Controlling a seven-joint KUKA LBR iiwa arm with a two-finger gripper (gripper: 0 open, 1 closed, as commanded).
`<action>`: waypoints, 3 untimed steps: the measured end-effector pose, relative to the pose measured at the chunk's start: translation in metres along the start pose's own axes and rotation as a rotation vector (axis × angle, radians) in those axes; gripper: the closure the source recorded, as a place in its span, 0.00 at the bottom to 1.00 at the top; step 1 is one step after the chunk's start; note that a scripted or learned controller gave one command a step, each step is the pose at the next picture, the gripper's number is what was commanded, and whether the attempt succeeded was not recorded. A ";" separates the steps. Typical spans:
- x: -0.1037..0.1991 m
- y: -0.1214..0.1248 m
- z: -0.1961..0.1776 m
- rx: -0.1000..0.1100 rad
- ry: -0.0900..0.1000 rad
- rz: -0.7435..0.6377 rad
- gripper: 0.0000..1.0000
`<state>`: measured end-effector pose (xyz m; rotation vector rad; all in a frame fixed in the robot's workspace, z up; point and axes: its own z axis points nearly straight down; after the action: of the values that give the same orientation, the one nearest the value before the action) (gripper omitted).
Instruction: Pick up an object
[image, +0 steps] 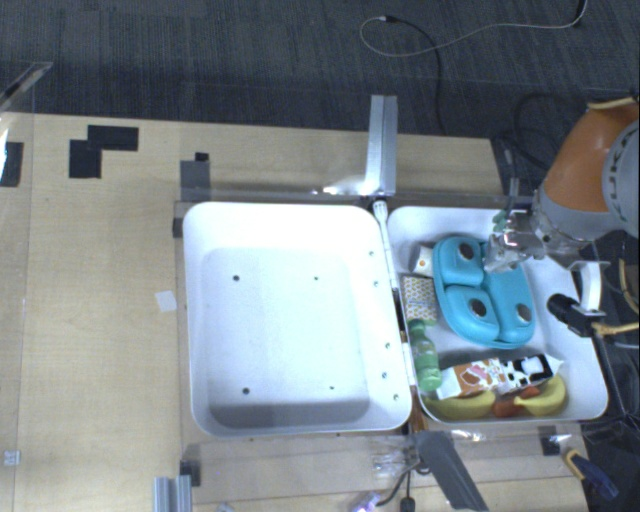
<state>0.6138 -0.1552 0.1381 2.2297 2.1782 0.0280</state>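
My gripper (503, 250) hangs over the right bin (600, 385), at the upper right edge of a teal plastic piece with round hollows (485, 292). That teal piece lies in the middle of the bin. To its left are a patterned packet (419, 294) and a green bottle (424, 358) along the bin's left wall. A printed orange, white and black carton (497, 375) lies toward the front, and behind it against the front wall is a yellow banana-like thing (500, 404).
The left bin (200, 330) stands beside the right one, divided from it by a metal rail (392, 290). A metal post (383, 140) rises behind the bins. Black marks (100, 148) sit on the bench at the far left.
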 end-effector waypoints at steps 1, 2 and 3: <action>0.034 -0.063 -0.077 0.024 0.006 -0.163 1.00; 0.124 -0.056 -0.101 0.022 0.008 -0.380 1.00; 0.144 -0.031 -0.108 0.022 0.010 -0.456 1.00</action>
<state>0.5828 -0.0101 0.2446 1.6898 2.6421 0.0053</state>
